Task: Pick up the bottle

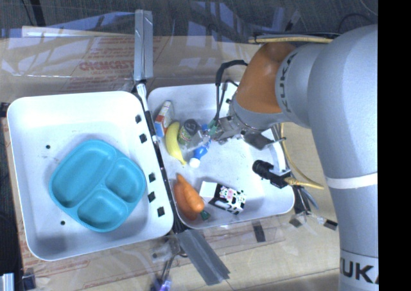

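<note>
A small clear bottle (198, 145) with a blue cap lies in the right bin (257, 203), just right of a banana. My gripper (217, 130) reaches down at the bottle's upper right end, touching or nearly touching it. The wrist and its orange band hang over the bin's back right part and hide what is beneath them.
Beside the bottle lie a yellow banana (172, 141), a dark-lidded jar (189, 129) and a red-and-white tube (163, 116). Toward the front are a carrot (188, 197), a white box (209, 189) and a black-and-white cow toy (230, 199). The left bin holds a blue divided plate (96, 184).
</note>
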Action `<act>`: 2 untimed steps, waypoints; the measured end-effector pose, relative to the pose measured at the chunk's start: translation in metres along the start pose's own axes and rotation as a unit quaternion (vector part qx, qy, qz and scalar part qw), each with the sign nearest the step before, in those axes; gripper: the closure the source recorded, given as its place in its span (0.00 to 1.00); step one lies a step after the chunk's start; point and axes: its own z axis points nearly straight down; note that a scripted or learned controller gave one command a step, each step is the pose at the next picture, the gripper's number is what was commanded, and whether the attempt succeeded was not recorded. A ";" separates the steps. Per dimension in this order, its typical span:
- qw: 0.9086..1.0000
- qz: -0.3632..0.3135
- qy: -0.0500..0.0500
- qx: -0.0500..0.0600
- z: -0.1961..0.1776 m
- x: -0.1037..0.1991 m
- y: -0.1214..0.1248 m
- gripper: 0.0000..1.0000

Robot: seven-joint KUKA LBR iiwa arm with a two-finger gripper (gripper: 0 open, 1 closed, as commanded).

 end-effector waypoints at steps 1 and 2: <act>1.000 -0.001 0.000 0.001 -0.010 0.000 0.000 1.00; 0.999 0.044 -0.001 -0.002 -0.153 0.025 0.027 1.00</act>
